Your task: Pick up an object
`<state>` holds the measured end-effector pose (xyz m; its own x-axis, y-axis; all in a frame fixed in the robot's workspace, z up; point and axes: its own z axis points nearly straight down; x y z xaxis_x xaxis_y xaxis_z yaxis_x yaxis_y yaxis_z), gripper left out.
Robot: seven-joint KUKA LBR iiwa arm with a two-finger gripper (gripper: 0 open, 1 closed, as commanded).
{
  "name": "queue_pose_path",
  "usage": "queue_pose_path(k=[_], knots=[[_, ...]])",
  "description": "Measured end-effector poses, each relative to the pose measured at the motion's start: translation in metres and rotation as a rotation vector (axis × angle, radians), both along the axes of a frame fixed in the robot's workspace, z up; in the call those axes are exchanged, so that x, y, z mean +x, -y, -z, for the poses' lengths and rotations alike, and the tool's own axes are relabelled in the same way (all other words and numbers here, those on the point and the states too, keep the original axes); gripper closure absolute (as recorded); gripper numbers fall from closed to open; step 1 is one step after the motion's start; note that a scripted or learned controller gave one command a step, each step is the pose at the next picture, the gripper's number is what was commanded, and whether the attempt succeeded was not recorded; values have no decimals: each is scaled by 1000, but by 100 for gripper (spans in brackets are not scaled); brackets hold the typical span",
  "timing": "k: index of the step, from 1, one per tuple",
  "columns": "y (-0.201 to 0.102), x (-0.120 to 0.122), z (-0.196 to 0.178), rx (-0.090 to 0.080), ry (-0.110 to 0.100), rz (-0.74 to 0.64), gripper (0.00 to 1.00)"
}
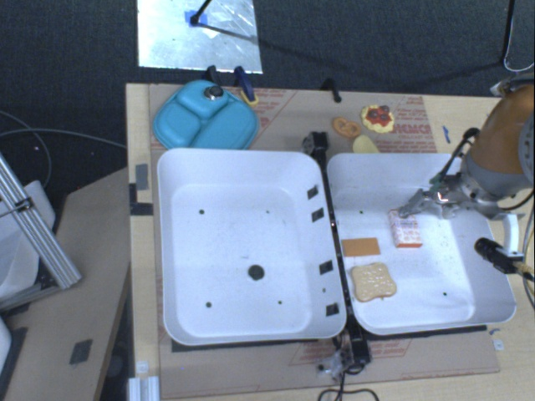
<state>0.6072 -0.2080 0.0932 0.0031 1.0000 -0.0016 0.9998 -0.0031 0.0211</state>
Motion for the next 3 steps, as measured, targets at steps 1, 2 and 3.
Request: queue_pose_path(k=[1, 2, 3], knots=[[-141, 25, -99, 6, -6, -22, 0], [-143, 65, -157, 1, -9, -10, 0], [-197, 62, -142, 3, -19, -11, 0]])
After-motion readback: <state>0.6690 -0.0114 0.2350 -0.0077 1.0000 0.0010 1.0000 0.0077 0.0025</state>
